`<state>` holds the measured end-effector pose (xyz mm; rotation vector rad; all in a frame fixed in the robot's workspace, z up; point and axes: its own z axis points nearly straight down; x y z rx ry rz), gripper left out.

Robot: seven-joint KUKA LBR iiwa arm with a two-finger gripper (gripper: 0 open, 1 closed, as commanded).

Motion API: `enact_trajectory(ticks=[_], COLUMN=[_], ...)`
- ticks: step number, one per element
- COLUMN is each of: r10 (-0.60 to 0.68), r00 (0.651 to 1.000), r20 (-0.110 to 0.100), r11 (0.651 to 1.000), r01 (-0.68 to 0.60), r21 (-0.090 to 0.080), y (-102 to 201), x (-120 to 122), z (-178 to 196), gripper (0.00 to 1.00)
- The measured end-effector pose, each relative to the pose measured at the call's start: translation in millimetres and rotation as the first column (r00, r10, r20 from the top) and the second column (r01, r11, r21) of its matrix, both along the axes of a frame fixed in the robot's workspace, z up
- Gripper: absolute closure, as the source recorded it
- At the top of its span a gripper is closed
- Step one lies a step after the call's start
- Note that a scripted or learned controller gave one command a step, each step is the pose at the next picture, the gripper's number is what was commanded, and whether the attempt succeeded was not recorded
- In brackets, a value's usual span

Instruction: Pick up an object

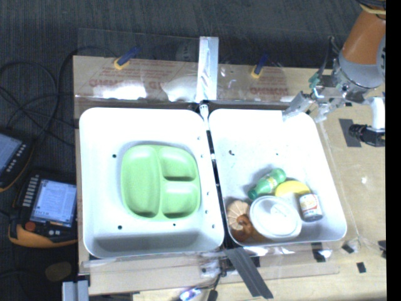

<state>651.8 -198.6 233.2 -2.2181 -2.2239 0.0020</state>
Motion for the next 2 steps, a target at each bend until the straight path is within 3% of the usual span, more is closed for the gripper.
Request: enact_trajectory(ticks=[1,2], r10=[-0.141,0.023], r00=[0.99,1.0], r20=[-0.001,0.006], r11=[0.99,1.0], r01=[0.141,-0.023], r21=[0.001,-0.001], y=[5,39], x=[-56,-81], z=[-48,-142], gripper=[0.0,0.0])
